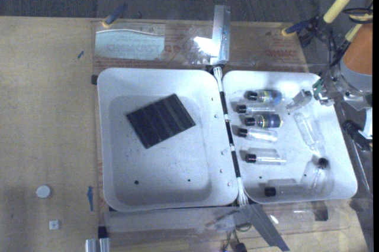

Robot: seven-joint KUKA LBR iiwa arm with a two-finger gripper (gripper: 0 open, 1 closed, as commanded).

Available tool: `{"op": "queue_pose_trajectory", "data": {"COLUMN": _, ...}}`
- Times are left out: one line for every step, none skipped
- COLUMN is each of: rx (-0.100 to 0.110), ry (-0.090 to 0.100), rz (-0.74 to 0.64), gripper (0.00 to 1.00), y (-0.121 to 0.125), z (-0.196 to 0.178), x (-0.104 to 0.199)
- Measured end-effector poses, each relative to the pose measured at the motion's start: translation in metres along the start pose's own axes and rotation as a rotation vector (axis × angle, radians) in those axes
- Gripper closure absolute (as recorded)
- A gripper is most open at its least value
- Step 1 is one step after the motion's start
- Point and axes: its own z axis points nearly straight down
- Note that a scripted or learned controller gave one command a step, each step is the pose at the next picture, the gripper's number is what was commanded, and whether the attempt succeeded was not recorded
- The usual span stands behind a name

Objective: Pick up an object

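Here, your end effector [323, 90] sits at the far right edge of the right bin [349, 177], just under the arm's orange band [359, 49]. You cannot tell from this slanted view how it is set, nor whether it has anything; a clear vial [299, 100] lies just beside it, toward the bin's middle, and contact between the two is not clear.

The likely targets are the small clear vials with dark caps. Further out from the end effector, toward the divider, you have a column of them: a capped vial with yellow-blue contents [263, 96], a second filled vial [265, 121], and a plain clear vial [265, 157] lower down. Another clear vial [308, 129] lies below the end effector.

Judge these as light, rigid, smooth and round, so they will probably roll or squirt out of a pinch. Taking one across the middle of its barrel, fingers square to its long axis, looks safest.

The dark ribbed pad [160, 119] lies well apart, in the left bin [109, 144].
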Motion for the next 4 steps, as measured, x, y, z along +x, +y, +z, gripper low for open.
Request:
{"op": "queue_pose_trajectory", "data": {"rx": -0.004, "ry": -0.004, "rz": -0.029, "gripper": 0.00, "y": 0.004, "z": 0.001, "x": 0.000}}
{"op": "queue_pose_trajectory", "data": {"rx": 0.003, "ry": 0.002, "rz": -0.093, "gripper": 0.00, "y": 0.013, "z": 0.002, "x": -0.005}}
{"op": "queue_pose_trajectory", "data": {"rx": 0.050, "ry": 0.019, "rz": -0.057, "gripper": 0.00, "y": -0.004, "z": 0.012, "x": 0.015}}
{"op": "queue_pose_trajectory", "data": {"rx": 0.020, "ry": 0.014, "rz": -0.046, "gripper": 0.00, "y": -0.006, "z": 0.028, "x": 0.022}}
